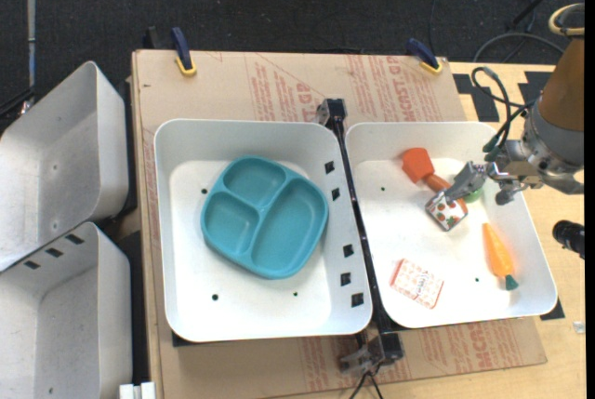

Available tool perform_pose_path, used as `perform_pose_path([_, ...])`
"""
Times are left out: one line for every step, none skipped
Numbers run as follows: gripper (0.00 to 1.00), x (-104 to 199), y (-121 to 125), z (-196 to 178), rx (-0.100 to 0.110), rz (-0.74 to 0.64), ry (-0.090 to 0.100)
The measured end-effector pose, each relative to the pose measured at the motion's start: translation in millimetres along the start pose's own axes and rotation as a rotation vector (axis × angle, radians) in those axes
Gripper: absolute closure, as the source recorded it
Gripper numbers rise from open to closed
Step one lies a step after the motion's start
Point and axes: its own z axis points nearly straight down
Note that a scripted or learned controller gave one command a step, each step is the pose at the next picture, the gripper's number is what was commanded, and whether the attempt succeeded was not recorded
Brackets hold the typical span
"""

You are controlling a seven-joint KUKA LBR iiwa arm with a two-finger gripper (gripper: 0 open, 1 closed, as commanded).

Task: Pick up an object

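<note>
Bins sit side by side; the left bin (177,202) holds a teal divided plate (265,216); the right bin (535,295) holds an orange block (417,165), a small carton (447,211) and a carrot (498,253); our gripper (462,184) hovers at the carton, its grip unreadable; we judge a descent comes next.

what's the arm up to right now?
The arm reaches in from the right over the right bin. Its hand is low, just above a small patterned block, next to an orange piece. I can't tell if anything is gripped. A carrot and a card also lie in that bin. The left bin holds a teal plate.
</note>
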Motion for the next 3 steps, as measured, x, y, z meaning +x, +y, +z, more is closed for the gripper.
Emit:
perform_pose_path([0.0, 0, 2, -5, -0.011, -0.002, -0.002])
perform_pose_path([0.0, 4, 3, 59, -0.004, 0.001, -0.001])
perform_pose_path([0.0, 13, 1, 119, -0.004, 0.001, 0.0])
